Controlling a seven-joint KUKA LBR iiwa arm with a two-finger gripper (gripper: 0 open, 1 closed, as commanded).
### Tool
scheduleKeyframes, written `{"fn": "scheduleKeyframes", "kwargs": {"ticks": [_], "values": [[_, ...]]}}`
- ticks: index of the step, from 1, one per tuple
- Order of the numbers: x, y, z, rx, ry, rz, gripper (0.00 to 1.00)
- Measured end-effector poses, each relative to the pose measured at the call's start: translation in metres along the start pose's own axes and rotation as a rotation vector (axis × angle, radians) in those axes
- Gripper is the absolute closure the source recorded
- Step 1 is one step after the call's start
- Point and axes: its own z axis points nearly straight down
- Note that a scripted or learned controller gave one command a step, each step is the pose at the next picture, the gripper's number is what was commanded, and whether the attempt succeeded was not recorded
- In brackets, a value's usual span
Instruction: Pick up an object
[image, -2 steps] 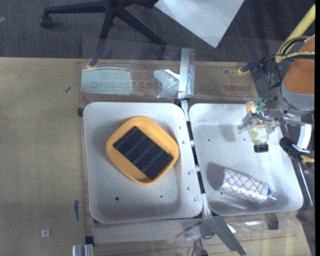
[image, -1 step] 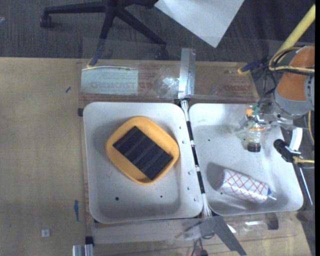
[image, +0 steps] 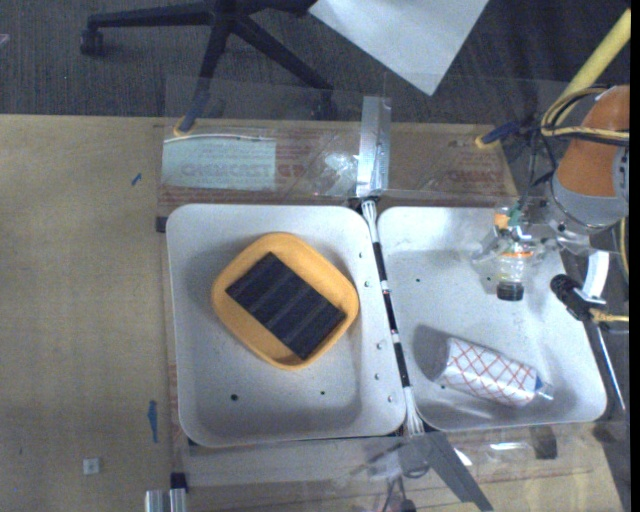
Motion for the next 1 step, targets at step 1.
{"fn": "scheduleKeyframes", "kwargs": {"ticks": [1], "values": [[-0.0055,-0.0201,0.0184,-0.006,0.009,-0.142,1.00]]}}
